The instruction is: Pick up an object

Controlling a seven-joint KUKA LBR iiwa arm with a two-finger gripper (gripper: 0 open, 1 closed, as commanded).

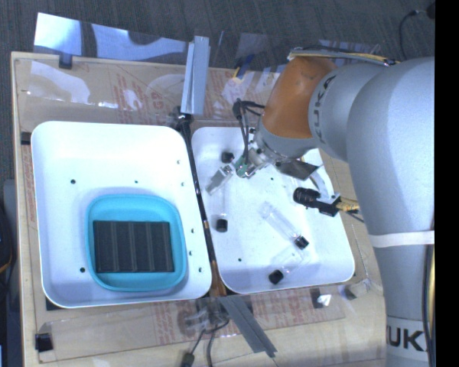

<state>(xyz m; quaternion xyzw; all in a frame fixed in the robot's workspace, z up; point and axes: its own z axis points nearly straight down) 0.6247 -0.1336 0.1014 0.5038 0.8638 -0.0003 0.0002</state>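
Robotics lab: arm [382, 151] over white bins [53, 205] on bench [122, 323]

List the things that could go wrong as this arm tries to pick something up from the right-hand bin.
1. The claw sits low near the bin's far end, close to a small black piece and a grey piece; it might nudge them away rather than catch one.
2. The clear tube is see-through and round, so it may slip or roll.
3. Pieces near the right bin's front wall, like the black cube, look awkward to reach.
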